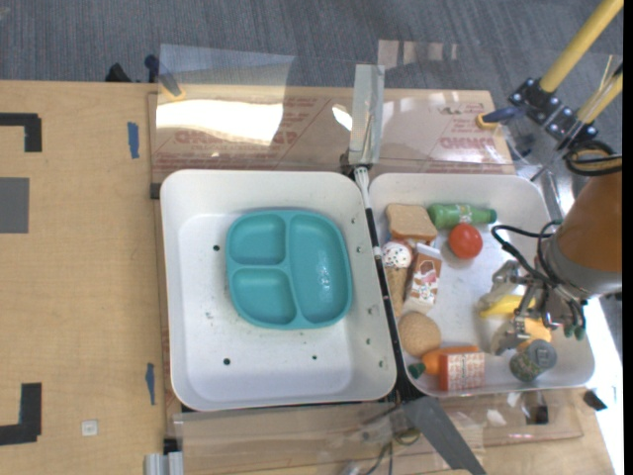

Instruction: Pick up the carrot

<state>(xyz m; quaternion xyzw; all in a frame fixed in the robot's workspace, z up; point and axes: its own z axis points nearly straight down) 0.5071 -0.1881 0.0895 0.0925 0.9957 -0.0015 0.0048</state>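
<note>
Two shallow white plastic bins sit side by side on the brown cardboard-covered worktop point(69, 295). The left bin point(188, 354) carries a teal three-compartment plate point(289, 267) lying flat near its middle. The right bin point(450, 295) is crowded. The orange carrot with a green tip point(431, 364) lies at the near edge, partly hidden behind a cylindrical can with a red-and-white label point(463, 369) that touches it. Just beyond them is a round tan cookie point(419, 332). Farther back lie a small printed carton point(425, 277), a spotted white ball point(397, 256), a slice of brown bread point(410, 222), a red tomato point(465, 240) and a green bottle lying on its side point(460, 213). The metal tool point(522, 317) hangs over the right part of this bin, above a yellow banana-like piece point(499, 305) and beside a grey-green round lump point(532, 361), well right of the carrot. Whether it is wide or narrow cannot be told.
</note>
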